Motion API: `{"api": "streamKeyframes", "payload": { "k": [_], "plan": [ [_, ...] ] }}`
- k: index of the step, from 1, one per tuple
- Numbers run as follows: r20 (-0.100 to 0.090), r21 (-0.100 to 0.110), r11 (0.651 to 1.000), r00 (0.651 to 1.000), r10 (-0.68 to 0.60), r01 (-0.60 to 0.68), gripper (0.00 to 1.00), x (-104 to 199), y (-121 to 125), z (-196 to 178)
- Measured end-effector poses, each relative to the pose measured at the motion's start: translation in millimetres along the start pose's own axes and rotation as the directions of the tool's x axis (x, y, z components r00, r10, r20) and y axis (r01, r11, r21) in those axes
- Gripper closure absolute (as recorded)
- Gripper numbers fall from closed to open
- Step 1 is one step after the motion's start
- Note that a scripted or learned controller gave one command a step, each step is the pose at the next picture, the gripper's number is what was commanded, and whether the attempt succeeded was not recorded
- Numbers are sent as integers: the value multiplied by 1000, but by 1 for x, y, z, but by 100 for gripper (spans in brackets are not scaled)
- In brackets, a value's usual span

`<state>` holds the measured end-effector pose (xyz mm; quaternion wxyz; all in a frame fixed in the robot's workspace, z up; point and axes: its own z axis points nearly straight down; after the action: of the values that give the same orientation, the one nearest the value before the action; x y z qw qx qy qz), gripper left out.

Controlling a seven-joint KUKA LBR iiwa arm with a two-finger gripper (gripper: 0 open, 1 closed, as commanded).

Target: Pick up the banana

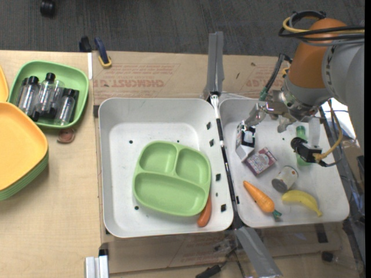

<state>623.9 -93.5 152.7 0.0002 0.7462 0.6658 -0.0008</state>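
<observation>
Grey carpet fills the top of the view, and below it stands a wooden bench (52, 230) with a brown cardboard sheet (151, 77) under two shallow white bins; the left bin (110, 155) holds a green divided plate (172, 178), and an orange carrot-like piece (204, 213) lies at about 5 o'clock from the plate, touching its rim. The right bin (336, 210) holds several small things; the banana (301, 201) is yellow and lies near the bin's 5 o'clock corner, well apart from the gripper; just beside it at 10 o'clock stands a small grey can (284, 179); a carrot (259, 197) with a green tip lies at 9 o'clock from the banana; a small purple packet (259, 161) is near the middle of the bin; a green bottle (301, 146) stands at the 2 o'clock side.

The arm (324, 51), grey with an orange band, comes in from 3 o'clock; the gripper (250, 133) hangs over the upper left part of the right bin, beside a small black and white object (246, 145); whether its fingers are apart or closed I cannot tell, and nothing is clearly seen between them. At 9 o'clock on the bench is a green tray (75, 80) with dark-capped bottles (46, 97), and a stack of orange plates (20, 149) lies below it.
</observation>
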Motion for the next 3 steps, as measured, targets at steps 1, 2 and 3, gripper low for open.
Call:
{"api": "streamKeyframes", "payload": {
  "k": [1, 2, 3],
  "plan": [
    [1, 0, 998, 998, -66, 66, 0, -5, 12, 20],
    [0, 0, 991, 991, -136, 136, 0, 26, 10, -39],
    [0, 1, 960, 960, -279, 279, 0, 58, 7, -38]
  ]
}}
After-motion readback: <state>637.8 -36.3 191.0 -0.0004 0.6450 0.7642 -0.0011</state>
